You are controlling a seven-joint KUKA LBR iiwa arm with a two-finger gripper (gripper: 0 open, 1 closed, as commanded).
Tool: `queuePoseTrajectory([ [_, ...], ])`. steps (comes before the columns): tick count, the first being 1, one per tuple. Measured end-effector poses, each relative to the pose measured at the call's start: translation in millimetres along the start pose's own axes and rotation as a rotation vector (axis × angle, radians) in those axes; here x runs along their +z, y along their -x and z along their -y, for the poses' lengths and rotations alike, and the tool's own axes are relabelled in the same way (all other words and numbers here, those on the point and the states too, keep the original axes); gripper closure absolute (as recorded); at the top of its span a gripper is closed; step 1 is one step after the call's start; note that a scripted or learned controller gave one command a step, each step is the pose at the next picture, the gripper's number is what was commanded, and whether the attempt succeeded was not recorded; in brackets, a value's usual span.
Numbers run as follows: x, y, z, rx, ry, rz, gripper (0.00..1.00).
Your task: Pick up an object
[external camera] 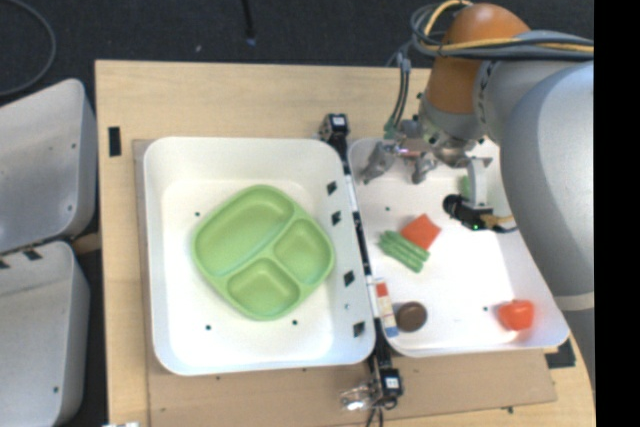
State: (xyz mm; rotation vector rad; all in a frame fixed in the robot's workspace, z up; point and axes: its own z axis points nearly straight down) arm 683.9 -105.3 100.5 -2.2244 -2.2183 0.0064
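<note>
My gripper (397, 167) hangs over the far left part of the right bin (470, 330), its two fingers spread apart with nothing between them. Below it in that bin lie an orange block (423, 231) and a green ridged piece (403, 251), touching each other. A brown round object (411, 317) sits near the bin's front left corner. An orange-red cup-like object (516, 315) rests at the front right.
The left bin (170, 215) holds a green divided plate (262, 251). A divider with black clips (352, 235) runs between the bins. The grey arm (540, 145) covers the right bin's far right side.
</note>
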Motion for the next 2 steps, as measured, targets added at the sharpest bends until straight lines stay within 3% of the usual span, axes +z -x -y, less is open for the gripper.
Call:
queuePoseTrajectory([
  [1, -1, 1, 0, 0.002, 0.002, 0.0, 0.0],
  [2, -13, 2, -1, 0.002, 0.006, 0.001, 1.0],
])
